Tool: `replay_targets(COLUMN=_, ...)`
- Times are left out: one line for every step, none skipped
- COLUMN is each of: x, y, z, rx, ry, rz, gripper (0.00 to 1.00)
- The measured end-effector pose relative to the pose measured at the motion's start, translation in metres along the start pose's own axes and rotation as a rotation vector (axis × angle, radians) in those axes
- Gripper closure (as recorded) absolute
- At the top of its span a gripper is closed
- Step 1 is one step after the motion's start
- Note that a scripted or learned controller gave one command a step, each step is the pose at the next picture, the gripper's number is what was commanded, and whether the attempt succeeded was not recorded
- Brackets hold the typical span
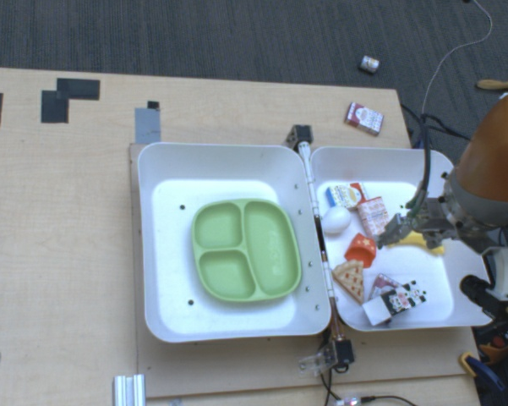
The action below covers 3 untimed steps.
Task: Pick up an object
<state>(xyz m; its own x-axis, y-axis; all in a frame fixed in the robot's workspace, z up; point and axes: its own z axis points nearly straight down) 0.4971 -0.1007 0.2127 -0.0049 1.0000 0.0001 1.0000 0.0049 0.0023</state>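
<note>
From my screen, the pickable things all sit in the right bin (439,311): a white egg-shaped piece (335,220) near the divider, a blue-and-yellow packet (342,195) just above it, a red-and-white carton (373,216) beside that, an orange-red block (362,249) lower down, a waffle-patterned wedge (350,280) below it, and a black-and-white spotted toy (400,298) on a white box (377,312) near the front wall. A yellow piece (426,240) lies just beside the gripper (395,231), which I see low over the middle of that bin, reaching in from the right. I can't tell how far apart its fingers are; the tip is dark and blurred against the clutter, and I see nothing clearly held between them. It seems to sit between the carton and the yellow piece, though whether it touches either I can't say. Behind it, the arm's orange band (494,150) bulks at the frame's right. The left bin (152,252) holds a green divided plate (246,249), lying flat. Beyond the bench, on the carpet, lie a small red packet (364,118) and a small can (370,63).
</note>
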Motion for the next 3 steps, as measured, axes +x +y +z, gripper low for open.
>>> replay_targets(x=0.003, y=0.000, z=0.116, rx=-0.008, ry=-0.002, rz=0.005, gripper=0.00)
replay_targets(x=0.005, y=0.002, z=0.105, rx=-0.010, ry=0.001, rz=0.002, gripper=1.00)
replay_targets(x=0.005, y=0.002, z=0.105, rx=-0.009, ry=0.001, rz=0.002, gripper=0.00)
